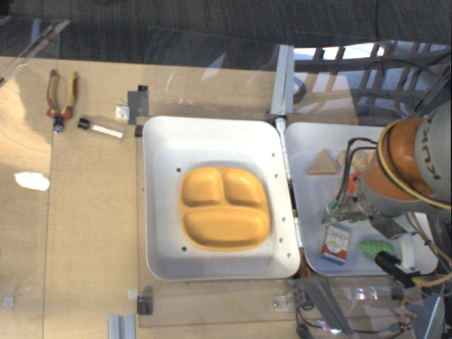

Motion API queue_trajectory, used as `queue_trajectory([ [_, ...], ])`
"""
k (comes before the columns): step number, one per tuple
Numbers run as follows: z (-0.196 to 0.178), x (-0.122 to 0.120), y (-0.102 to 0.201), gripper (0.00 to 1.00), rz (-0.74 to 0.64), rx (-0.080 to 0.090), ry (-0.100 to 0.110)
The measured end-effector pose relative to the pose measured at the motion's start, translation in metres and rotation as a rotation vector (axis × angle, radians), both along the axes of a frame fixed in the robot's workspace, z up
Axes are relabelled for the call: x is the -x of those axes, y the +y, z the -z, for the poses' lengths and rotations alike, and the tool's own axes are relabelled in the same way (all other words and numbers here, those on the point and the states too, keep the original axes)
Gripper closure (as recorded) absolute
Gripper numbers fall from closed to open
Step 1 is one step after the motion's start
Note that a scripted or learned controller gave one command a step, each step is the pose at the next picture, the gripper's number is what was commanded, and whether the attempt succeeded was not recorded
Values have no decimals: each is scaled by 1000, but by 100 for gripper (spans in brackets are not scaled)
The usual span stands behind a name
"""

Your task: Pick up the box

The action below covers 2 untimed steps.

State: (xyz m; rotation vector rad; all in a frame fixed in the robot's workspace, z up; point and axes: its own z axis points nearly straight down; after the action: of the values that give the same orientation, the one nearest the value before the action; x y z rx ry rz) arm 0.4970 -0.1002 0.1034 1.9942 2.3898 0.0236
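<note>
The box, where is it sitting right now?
In the camera view the box lies in the right bin, near its front edge, left of a green object and just below the arm's wrist.

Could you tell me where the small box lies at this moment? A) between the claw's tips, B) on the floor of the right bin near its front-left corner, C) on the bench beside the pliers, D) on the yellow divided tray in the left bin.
B: the box lies flat on the right bin floor, near its front-left corner.

The arm [409, 168] hides the gripper and much of the right bin [311, 189]; the picture's right edge cuts both.
</note>
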Motion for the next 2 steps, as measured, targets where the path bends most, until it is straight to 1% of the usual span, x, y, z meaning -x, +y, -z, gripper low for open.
queue_trajectory([
  [1, 0, 0, 0, 0, 0, 0, 1],
  [2, 12, 5, 3, 0, -35, -3, 15],
])
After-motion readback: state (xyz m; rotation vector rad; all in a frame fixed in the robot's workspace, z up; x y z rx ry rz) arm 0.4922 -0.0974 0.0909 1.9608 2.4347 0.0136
